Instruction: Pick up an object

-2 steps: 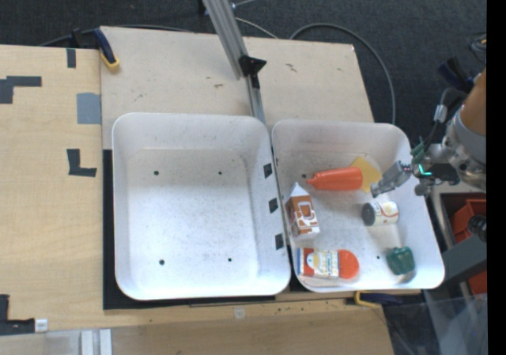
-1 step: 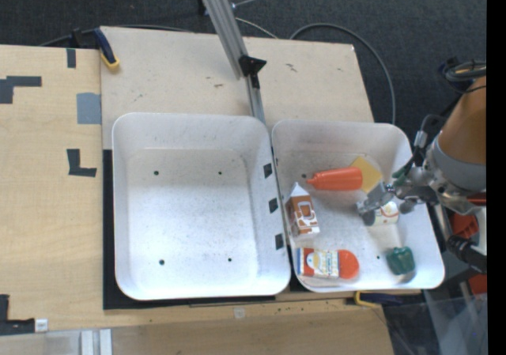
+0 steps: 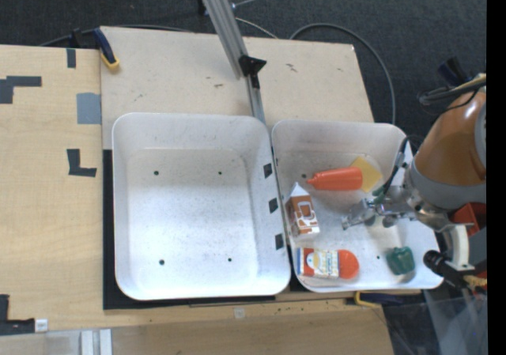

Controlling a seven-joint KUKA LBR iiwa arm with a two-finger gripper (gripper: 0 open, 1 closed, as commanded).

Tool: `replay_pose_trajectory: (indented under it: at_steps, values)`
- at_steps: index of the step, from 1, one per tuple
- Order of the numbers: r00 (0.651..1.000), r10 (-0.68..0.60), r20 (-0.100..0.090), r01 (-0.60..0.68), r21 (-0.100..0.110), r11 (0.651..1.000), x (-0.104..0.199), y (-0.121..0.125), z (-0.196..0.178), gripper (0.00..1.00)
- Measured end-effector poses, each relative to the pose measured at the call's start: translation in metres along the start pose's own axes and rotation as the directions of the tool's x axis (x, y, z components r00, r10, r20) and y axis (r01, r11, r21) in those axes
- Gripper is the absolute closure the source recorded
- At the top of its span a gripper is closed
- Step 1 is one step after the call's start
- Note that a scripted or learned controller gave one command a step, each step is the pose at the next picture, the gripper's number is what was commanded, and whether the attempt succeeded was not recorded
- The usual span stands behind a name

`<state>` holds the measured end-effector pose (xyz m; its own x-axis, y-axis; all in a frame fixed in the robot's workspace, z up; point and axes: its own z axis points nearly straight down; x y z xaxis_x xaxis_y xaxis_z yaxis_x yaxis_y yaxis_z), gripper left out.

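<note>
The pincer [image 3: 365, 214] hovered just below the orange carrot [image 3: 336, 179] (whether spread or pressed together, I couldn't tell) — it might close on bare bin floor.

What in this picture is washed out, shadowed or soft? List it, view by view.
Camera view: even, bright light; the two shallow white plastic bins, left and right, are nearly washed out, their walls hard to separate from their floors. Shadows are faint. The small silver gripper is soft and smeared, and the labels on the small red-and-white packet are unreadable.
</note>
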<state>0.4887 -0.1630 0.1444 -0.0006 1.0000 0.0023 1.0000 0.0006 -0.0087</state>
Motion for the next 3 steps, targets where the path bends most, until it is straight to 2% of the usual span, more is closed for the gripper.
replay_pose_trajectory:
  at_steps: [1,2,3]
  values:
    - [1.0,0.0,0.0,0.0,-0.002,1.0,0.001,-0.001,0.054,0.0]
    - [1.0,-0.001,0.001,0.001,-0.005,1.0,0.001,0.0,0.041,1.0]
    - [1.0,-0.001,0.003,0.001,-0.011,1.0,0.005,0.004,-0.002,1.0]
